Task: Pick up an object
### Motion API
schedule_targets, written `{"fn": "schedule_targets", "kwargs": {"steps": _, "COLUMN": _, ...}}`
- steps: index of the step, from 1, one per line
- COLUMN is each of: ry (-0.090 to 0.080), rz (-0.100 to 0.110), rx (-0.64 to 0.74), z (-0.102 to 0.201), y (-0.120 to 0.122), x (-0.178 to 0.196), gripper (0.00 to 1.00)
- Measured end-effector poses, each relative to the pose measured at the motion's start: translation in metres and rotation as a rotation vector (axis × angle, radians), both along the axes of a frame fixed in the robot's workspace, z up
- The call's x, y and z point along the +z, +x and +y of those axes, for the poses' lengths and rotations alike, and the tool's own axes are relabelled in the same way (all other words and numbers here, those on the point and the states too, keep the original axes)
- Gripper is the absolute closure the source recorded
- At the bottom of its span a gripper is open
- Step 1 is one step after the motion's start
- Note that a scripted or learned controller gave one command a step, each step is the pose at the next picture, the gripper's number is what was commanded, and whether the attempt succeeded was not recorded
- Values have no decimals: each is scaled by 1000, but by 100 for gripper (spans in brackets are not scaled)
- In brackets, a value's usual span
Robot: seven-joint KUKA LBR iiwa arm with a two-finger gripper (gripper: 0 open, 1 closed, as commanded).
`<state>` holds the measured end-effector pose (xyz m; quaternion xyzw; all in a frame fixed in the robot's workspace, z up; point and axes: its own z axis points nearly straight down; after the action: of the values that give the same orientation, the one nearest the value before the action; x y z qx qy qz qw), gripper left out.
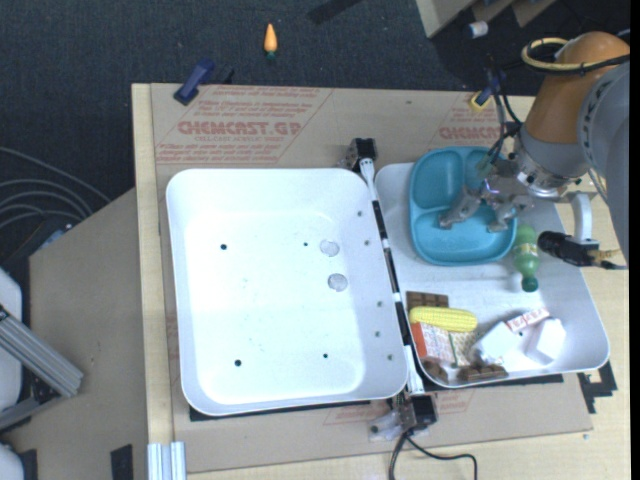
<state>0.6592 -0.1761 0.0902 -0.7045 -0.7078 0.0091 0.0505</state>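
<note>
My gripper [475, 220] hangs low over a blue divided dish [440, 183] at the back of the right bin [580, 308]. Its fingers [452, 217] are spread open inside the dish's front section, with nothing between them. A green bottle-shaped toy [526, 256] lies just right of the dish. Toward the bin's front lie a yellow corn cob [445, 318], a brown and orange packet [437, 346] and a white piece with red markings [520, 336].
The left bin [270, 288] sits beside the right one, joined by a black clip [362, 152] at the back. Both rest on a cardboard-covered bench [250, 118]. A blue item [193, 81] and a small orange one [270, 38] lie beyond the bench.
</note>
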Motion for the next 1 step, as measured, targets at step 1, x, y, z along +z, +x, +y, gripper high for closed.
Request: {"fn": "schedule_targets", "kwargs": {"steps": 1, "ry": 0, "rz": 0, "rx": 0, "z": 0, "y": 0, "x": 0, "gripper": 0}}
